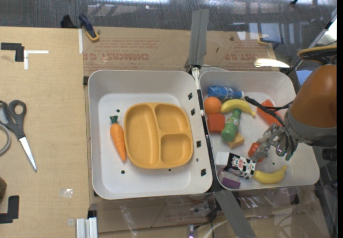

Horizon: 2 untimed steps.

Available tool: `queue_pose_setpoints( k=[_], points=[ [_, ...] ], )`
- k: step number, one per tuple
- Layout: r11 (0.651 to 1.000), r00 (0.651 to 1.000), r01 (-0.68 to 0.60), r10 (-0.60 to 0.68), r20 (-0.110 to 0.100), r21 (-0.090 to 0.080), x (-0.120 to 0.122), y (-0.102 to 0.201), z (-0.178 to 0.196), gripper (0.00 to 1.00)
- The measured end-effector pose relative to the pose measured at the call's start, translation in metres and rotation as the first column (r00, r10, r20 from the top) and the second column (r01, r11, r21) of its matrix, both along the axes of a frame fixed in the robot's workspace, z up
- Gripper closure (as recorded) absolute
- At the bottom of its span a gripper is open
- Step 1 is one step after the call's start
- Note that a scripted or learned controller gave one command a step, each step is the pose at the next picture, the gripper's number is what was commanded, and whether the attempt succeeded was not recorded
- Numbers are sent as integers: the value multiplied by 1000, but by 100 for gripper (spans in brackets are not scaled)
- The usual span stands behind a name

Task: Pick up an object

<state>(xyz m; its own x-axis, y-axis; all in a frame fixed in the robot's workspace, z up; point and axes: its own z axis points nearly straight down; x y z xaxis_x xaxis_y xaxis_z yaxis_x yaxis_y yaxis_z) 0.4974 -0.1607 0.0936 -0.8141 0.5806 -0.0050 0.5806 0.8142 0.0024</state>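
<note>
- Bench [37,124]: pale wood surface, cut off at the left and bottom edges; cardboard sheet [139,49] lies behind the bins.
- Left bin [99,140]: shallow, white, wholly in view; its right wall touches the right bin.
- Right bin [308,175]: shallow, white; its far right side is covered by the arm.
- Arm [319,100]: orange band and grey wrist enter from the right, cut off by the frame edge, hiding that corner of the right bin.
- Divided tray [159,135]: yellow, three compartments, lies flat in the middle of the left bin.
- Scissors [19,132]: grey handles, on the bench at left, partly cut off by the left edge.
- Gripper [270,146]: low over the right bin; fingers stand slightly apart, with no object seen between them. A small red-orange item [254,149] just left of the fingertips is too blurred to name.
- Carrot [118,139]: in the left bin, just left of the tray.
- Upper banana [238,106]: rests across the green bottle [231,125].
- Lower banana [269,175]: near the front wall, just below the gripper.
- Blue bottle [224,92]: lies at the rear wall.
- Orange [213,104] and red block [216,123]: touching, by the left wall.
- Black-and-white carton [239,164]: print illegible; a purple item [230,180] lies partly under it.
</note>
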Motion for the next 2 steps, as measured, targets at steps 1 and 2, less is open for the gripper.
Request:
queue_pose_setpoints(
  k=[1,2],
  points=[
    [1000,1000,-27,27,-3,0,6,81,145,100],
    [999,999,-33,33,-6,0,69,133,188,100]
  ],
)
